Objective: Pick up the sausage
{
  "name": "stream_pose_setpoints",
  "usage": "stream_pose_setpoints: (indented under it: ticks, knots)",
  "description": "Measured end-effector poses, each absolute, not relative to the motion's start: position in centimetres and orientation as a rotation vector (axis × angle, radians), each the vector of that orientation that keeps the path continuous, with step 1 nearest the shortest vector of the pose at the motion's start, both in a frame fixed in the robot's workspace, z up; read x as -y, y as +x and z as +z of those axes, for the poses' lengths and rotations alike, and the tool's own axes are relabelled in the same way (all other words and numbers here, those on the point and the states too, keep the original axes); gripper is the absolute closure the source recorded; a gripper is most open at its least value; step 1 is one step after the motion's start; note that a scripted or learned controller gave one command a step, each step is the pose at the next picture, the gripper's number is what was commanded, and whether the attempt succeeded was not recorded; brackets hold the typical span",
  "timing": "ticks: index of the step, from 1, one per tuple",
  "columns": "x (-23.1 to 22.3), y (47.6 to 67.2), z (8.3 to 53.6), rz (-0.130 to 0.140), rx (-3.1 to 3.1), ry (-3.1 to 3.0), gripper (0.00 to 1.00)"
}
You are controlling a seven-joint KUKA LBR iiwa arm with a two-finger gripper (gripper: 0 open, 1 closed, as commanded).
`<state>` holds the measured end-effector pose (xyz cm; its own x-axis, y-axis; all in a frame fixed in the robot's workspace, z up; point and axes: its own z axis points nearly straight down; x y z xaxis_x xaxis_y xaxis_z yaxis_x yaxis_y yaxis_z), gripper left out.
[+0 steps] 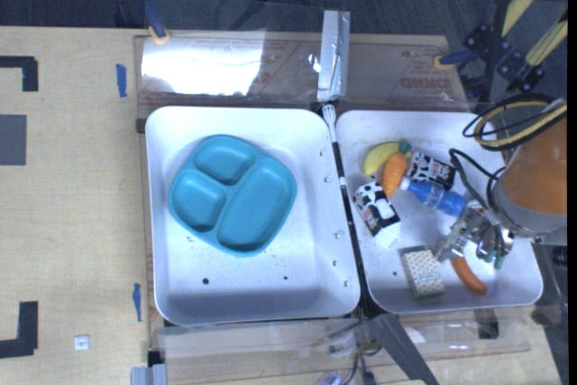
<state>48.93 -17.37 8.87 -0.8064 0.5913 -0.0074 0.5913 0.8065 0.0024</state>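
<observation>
Bench: wooden top (63,221) carrying two white bins side by side, as I see it from above.
Left bin (180,279): blue divided plate (234,192) near its middle.
Right bin (518,288): banana (379,156), carrot (392,174) and bottle (433,185) toward the far edge; cow-patterned toy (377,210) by the left wall; sponge (423,271) at the near edge.
Sausage (469,275): lying near the near right corner.
Gripper (473,241): just over the sausage's upper end; I cannot tell how wide it stands or whether it has hold of anything.
</observation>
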Motion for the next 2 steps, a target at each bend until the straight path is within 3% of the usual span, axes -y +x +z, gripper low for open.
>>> stream_pose_setpoints:
  ticks: [1,2]
  knots:
    - [15.95,48.34,8.91,-0.002,-3.113,0.324,1.0]
    - [15.4,48.09,8.85,0.001,-2.993,0.945,1.0]
